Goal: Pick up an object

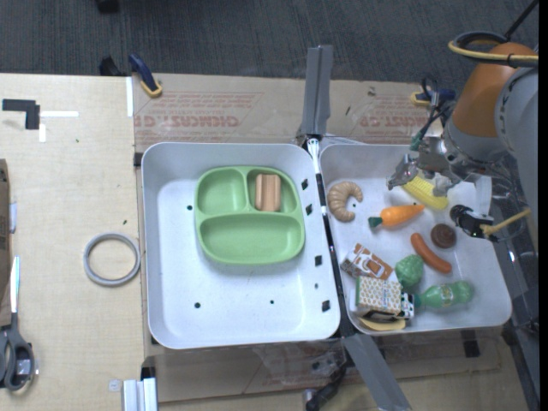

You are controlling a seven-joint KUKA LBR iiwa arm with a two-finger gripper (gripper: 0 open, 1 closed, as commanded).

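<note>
Pincer low over the corn in the right bin

My pincer is down in the right bin, near its far right corner, and its dark fingers are at the yellow corn. I cannot tell how far the fingers are open, and I cannot tell if the corn is between them or only under them. My grey arm with the orange band comes in from the right side above this bin.

Just beside the corn, toward the near side, lies the orange carrot with its green end pointing left. Left of it is the croissant, close to the wall between the bins. A brown round piece and a red sausage lie near the middle of the bin. Nearer the front I see a green vegetable, a green bottle-shaped toy, a small orange and white box and a checked packet, all close together.

The left bin carries a green divided plate, and a tan piece of food lies in its far right compartment.

On the worktop, left of the bins, lies a grey ring, and scissors are at the left edge
</note>
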